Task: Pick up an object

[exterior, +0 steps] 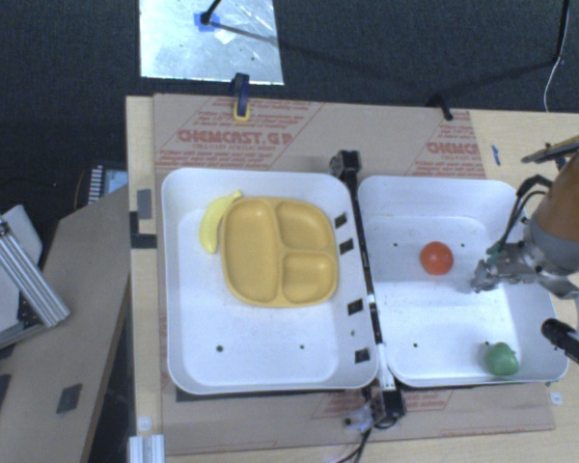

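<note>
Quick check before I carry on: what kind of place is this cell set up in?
Probably a robotics lab bench, not a kitchen. Two white bins sit on a cardboard-covered bench, holding toy-like items: a yellow divided plate, a banana, an orange ball. The gripper hangs over the right bin.

1. The surface (140, 287) is tan, covered by brown printed cardboard (270, 133).
2. On the cardboard, two white bins sit side by side, touching: the left bin (188, 355) and the right bin (444, 355).
3. A yellow clamp (241, 99) grips the far edge.

Two white bins sit side by side on a brown table (386, 128) printed with red lettering; a shiny foil sheet (210, 25) lies on the dark floor beyond, and an aluminium rail (19, 263) slants at left
</note>
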